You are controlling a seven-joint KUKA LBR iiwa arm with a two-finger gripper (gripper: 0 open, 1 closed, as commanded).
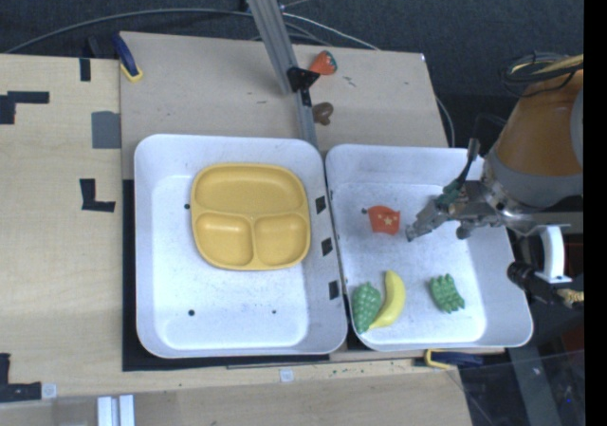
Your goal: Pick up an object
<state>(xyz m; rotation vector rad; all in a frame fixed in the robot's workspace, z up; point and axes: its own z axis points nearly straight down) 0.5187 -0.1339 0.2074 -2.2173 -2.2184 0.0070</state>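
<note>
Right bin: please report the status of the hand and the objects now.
Hand over right bin, nothing seen held. Red object just beside it. Banana and two green objects nearer front.

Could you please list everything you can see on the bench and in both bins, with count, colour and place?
Bins: two, white, side by side on the bench.
Divided plate: one, yellow, in the left bin's upper part.
Small red item: one, red, in the right bin, upper left.
Banana: one, yellow, at the right bin's front.
Leafy green item: one, green, touching the banana's left side.
Second green item: one, green, right of the banana, apart from it.
Arm: one, grey with orange band, reaching from the right.
Gripper: one, dark, above the right bin beside the red item.
</note>
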